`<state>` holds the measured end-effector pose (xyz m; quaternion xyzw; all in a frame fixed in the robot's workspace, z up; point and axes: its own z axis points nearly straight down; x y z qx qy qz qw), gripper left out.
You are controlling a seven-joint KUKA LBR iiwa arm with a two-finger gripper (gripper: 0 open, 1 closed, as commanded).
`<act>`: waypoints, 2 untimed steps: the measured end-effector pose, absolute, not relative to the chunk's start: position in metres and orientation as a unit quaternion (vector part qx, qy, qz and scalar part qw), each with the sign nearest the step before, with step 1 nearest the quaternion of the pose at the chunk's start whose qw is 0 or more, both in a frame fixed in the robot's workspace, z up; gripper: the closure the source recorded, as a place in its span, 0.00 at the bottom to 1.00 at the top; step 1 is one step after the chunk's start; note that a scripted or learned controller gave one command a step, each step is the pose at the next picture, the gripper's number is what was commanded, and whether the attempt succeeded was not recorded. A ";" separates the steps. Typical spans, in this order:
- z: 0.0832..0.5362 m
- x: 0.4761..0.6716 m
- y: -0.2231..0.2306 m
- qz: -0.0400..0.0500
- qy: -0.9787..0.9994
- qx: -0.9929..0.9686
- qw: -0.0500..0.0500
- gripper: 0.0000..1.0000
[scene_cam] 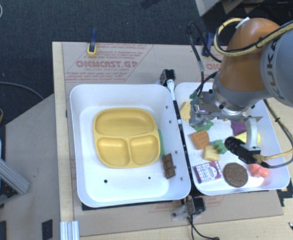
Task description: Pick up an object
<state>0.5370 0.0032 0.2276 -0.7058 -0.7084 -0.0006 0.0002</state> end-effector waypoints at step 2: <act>0.224 0.525 0.017 0.001 -0.707 -0.707 0.001 1.00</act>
